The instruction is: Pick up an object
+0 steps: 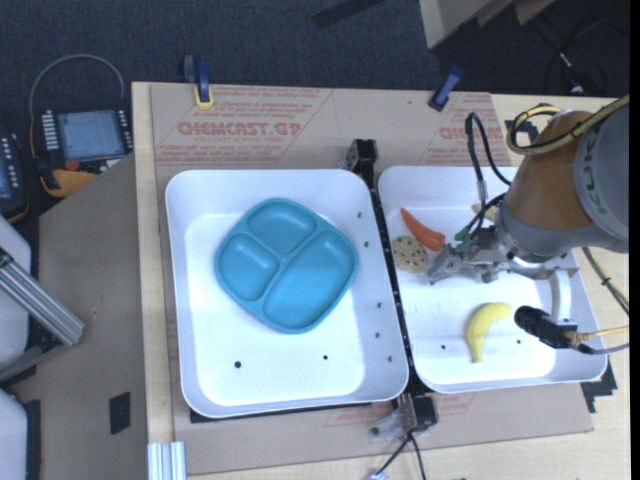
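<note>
Right now your gripper (441, 265) sits low in the right bin (440, 363), jaws too blurred to tell, just beside the cookie (406, 253) and carrot (424, 230), the banana (483, 327) near, while the blue divided plate (287, 264) lies in the left bin (200, 368).

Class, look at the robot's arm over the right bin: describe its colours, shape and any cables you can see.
The arm is a thick, rounded grey body with an orange band above the wrist. Black cables loop along it. The pincer is a small grey metal part at its tip.
</note>
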### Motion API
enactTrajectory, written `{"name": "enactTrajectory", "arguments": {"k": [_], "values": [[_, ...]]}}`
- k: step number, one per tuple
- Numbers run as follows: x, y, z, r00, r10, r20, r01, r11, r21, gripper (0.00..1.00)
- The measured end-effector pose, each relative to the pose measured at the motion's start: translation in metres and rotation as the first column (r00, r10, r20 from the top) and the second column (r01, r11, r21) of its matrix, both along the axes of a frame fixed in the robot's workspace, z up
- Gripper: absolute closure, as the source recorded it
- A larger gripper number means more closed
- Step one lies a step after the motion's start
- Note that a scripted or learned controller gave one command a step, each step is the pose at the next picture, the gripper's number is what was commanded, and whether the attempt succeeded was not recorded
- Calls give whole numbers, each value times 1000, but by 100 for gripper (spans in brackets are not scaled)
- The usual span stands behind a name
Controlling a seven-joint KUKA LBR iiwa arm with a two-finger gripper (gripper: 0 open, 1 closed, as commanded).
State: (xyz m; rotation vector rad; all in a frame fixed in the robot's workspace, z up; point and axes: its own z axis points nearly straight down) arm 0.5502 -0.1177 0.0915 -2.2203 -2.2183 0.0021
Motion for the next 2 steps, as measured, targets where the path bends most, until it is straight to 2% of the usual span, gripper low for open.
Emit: {"name": "enactTrajectory", "arguments": {"k": [1,2], "values": [[1,0,11,1000,0,4,0,1000,-1,100],[9,-5,70,1000,1,9,-1,1000,-3,100]]}}
